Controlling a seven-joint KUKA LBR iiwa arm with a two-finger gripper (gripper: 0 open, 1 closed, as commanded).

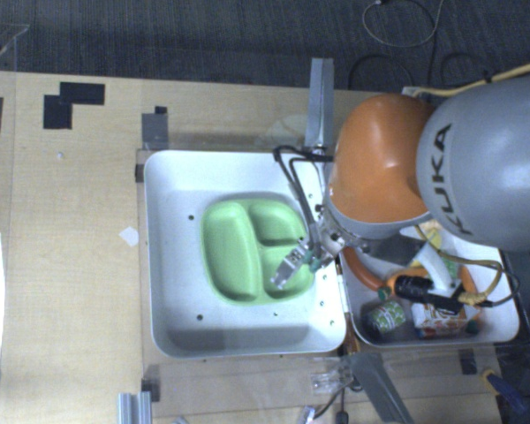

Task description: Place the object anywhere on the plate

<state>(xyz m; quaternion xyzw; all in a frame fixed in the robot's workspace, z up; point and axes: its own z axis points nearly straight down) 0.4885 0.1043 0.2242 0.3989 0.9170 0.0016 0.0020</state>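
Over the green plate's [238, 250] right-hand section hangs the gripper [291, 269], low, presumably to set something down; whether it grips anything cannot be told.

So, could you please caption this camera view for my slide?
Gripper low over the green plate in the left bin; assorted items wait in the right bin.

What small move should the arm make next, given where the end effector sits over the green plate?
Probably open and release, then lift straight up. The end effector sits low over the lower right compartment of the green plate in the left bin, so anything it carries is already above the plate. Whether it holds something is too small to tell; otherwise, return to the right bin.
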